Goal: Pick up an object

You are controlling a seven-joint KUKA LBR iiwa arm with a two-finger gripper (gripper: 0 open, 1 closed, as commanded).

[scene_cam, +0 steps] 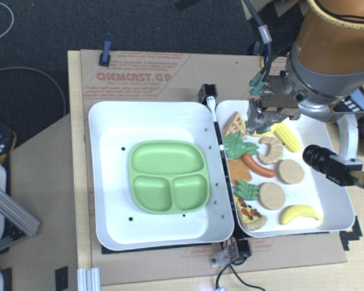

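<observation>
Gripper [262, 125] low over far end of right bin [333, 220], among toy food. Cannot tell its opening; nothing visibly held. Corn [287, 137] lies just right of it, long axis slanting toward near right. Pizza slice [234, 125] just left, green leaf [236, 145] just nearer. Corn looks the closest candidate. Left bin [109, 162] holds green tray [168, 176].

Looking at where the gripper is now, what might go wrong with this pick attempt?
1. The gripper sits low among crowded toy food; the pizza slice, corn and green leafy piece lie close together, so it may nudge or catch the wrong one.
2. It is close to the right bin's back wall, risking a scrape.
</observation>
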